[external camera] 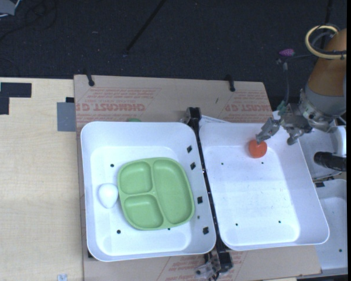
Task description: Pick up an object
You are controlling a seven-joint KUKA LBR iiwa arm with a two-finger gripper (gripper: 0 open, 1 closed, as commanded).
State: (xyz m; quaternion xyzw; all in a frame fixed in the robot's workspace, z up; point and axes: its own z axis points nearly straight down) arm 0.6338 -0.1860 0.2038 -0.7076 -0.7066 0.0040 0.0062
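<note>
Glossy green plastic tray (155, 193), smooth white bins (263, 242) (plastic), cardboard (164, 100)

Dark carpet floor (164, 34), lt wood bench (29, 186)

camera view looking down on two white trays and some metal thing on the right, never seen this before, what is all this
The picture comes from one fixed camera above a bench, looking down at a slant. The metal thing is a robot arm, grey with an orange band, reaching in from the right. At its end sits the tool, two fingers spread open, one finger tip just above a small orange-red ball. The ball lies in the right bin, near its far edge; nothing is gripped yet. The left bin holds a green divided plate with three compartments, and a small white egg-shaped object beside the plate's left edge.
</note>
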